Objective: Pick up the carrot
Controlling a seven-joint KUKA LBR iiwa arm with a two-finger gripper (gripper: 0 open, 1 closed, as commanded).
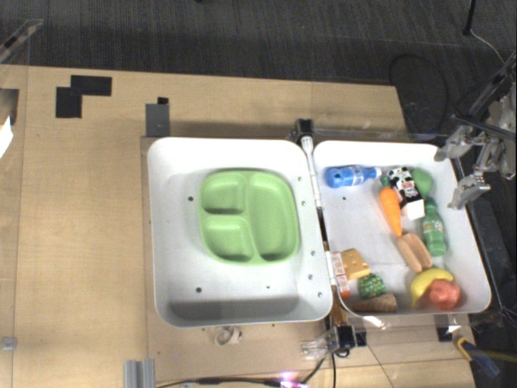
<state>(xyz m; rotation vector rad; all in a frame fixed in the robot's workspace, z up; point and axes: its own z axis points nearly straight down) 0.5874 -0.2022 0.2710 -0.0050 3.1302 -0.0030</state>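
Beyond the right bin's [477, 249] far right corner, the claw [477, 172] hangs outside the rim, well apart from the carrot; whether it is apart or together cannot be told from this view. The carrot [391, 209] lies in the upper middle of the right bin, its thin end toward the near side. Just beside it on the right are a black-and-white carton [404, 186] and a green bottle [434, 231]. A blue bottle [349, 175] lies near the far wall, to the left of the carrot. Below the carrot there is a hot dog [414, 253], then a banana [428, 281] touching a red fruit [445, 295]. The left bin [174, 217] carries a green divided tray [246, 215]. Both bins stand on the wooden surface [73, 241].
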